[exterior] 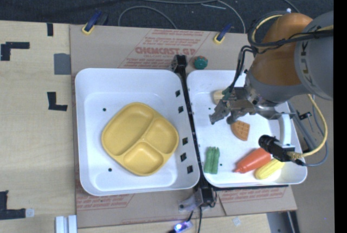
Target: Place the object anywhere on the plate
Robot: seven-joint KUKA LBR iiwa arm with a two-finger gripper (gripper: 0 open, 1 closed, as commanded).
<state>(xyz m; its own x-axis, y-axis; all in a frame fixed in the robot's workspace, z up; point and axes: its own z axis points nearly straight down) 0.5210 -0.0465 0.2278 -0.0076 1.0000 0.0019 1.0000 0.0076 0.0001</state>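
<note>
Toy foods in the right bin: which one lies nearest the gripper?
The tan waffle-like piece, just below the gripper. The green piece, orange carrot and yellow piece lie along the bin's near edge.

The counter (32, 134) is light wood with small black marks on it. A big brown cardboard sheet (157, 47) lies flat on it — red letters are printed on the far part. Two white bins sit side by side on the cardboard, touching: the left bin (89, 118) and the right bin (203, 85). A small teal ball (201, 62) rests on the cardboard just past the bins.
</note>
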